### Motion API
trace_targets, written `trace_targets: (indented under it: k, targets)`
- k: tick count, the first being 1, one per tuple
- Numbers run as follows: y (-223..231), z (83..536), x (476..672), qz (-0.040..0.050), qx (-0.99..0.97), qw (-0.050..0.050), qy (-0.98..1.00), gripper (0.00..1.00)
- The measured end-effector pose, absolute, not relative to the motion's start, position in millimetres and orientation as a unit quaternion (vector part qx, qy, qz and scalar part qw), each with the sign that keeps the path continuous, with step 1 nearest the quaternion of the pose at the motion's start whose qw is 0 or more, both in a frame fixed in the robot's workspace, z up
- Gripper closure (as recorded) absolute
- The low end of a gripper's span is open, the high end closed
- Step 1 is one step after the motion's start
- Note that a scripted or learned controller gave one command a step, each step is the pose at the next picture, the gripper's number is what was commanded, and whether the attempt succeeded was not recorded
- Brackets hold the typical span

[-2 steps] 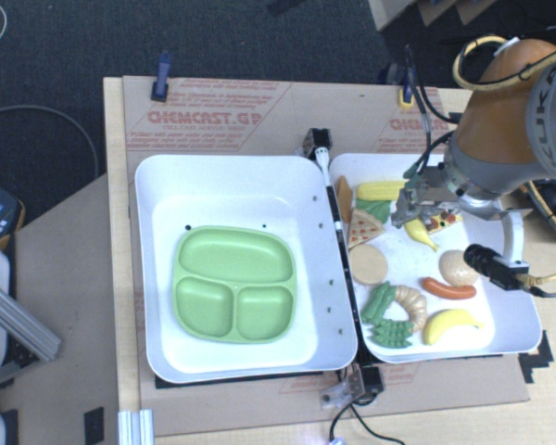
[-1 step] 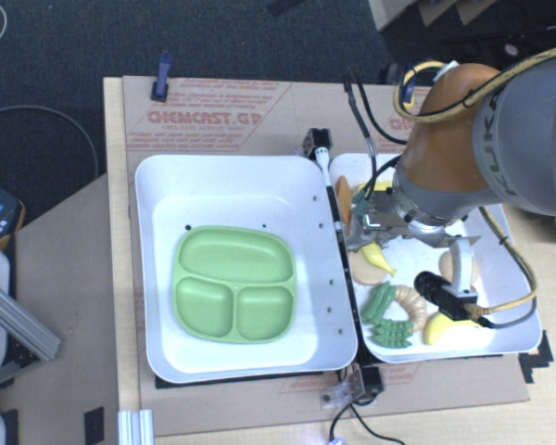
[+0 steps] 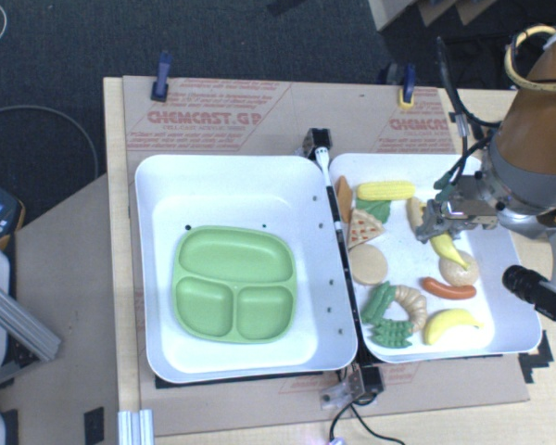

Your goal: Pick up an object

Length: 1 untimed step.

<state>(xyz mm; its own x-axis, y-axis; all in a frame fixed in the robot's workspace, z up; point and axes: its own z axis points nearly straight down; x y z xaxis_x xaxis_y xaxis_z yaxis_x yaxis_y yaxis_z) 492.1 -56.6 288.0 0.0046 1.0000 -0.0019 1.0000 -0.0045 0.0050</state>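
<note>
Camera view from above: my gripper (image 3: 442, 225) hovers low over the right bin (image 3: 514, 336), near its middle, fingers closed around one end of a yellow banana (image 3: 445, 247).

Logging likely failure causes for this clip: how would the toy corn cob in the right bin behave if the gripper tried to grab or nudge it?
The corn cob looks like rigid moulded plastic, so probably stiff and light. Its rounded, elongated shape suggests it could roll sideways when nudged. It lies beside the pizza slice near the right bin rim, which may crowd the gripper.
</note>
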Motion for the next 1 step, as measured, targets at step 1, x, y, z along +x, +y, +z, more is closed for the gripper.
trace_targets:
  k: [1]
  targets:
    - [16.5, 270.1, 478.4, -0.0005, 0.704, -0.002, 0.71, 1.0]
